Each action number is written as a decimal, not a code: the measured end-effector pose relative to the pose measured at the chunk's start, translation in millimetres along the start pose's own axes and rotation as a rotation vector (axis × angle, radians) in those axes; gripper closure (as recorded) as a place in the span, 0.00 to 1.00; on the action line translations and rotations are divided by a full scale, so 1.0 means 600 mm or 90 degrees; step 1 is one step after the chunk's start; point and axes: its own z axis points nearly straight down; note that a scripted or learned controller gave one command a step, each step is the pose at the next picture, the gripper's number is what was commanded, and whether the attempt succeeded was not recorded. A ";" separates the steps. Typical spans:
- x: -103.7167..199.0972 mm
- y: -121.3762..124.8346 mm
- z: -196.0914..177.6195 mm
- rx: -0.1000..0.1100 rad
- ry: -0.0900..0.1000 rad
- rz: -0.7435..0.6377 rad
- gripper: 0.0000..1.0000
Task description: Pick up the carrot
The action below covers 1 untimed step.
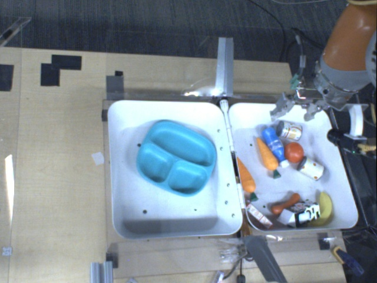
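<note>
Two orange carrot-like pieces lie in the right bin [347, 217]. One carrot [267, 154] rests slantwise beside a blue bottle [273, 141]. The other orange piece [245, 175] lies against the bin's left wall. My gripper [301, 107] hangs over the back of that bin, up and to the right of both pieces and just behind a small metal can [290, 131]. Its fingers [282, 107] are spread open with nothing between them.
A red tomato [294, 152], a white bottle [311, 169], a banana [324, 208], a brown item [285, 203] and a black-and-white item [300, 213] crowd the right bin. The left bin [123, 217] holds a blue divided plate [175, 156].
</note>
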 end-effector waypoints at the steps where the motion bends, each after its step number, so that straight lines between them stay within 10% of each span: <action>1: 0.024 -0.087 -0.079 -0.001 0.000 0.017 0.00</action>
